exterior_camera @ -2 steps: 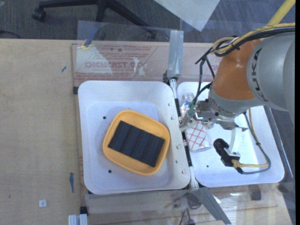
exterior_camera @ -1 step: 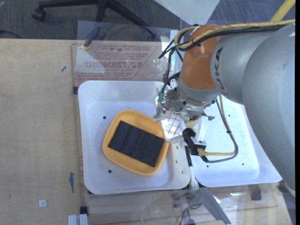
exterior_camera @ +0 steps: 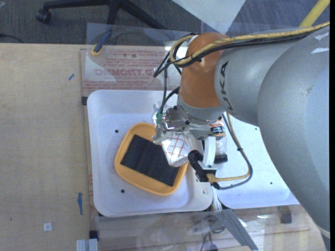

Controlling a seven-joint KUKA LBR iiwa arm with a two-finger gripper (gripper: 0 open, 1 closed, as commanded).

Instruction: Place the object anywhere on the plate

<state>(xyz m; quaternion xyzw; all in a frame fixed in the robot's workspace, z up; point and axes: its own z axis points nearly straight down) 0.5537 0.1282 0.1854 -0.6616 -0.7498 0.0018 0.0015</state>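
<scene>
A yellow square plate (exterior_camera: 124, 156) with a black middle lies tilted in the left bin (exterior_camera: 104, 114). A white object with a red grid pattern (exterior_camera: 177, 144) rests at the plate's right rim, partly over the black area. My gripper (exterior_camera: 166, 125) hangs directly above that object, under the orange wrist band, and the wrist hides most of it. Whether the object is held or just lying there cannot be made out.
The right bin (exterior_camera: 261, 190) lies mostly under the grey arm. A black plug and yellow cable (exterior_camera: 230, 179) dangle from the wrist over the bins' divide. A red-printed board (exterior_camera: 125, 72) lies behind the left bin, and the wooden bench (exterior_camera: 42, 140) stretches to the left.
</scene>
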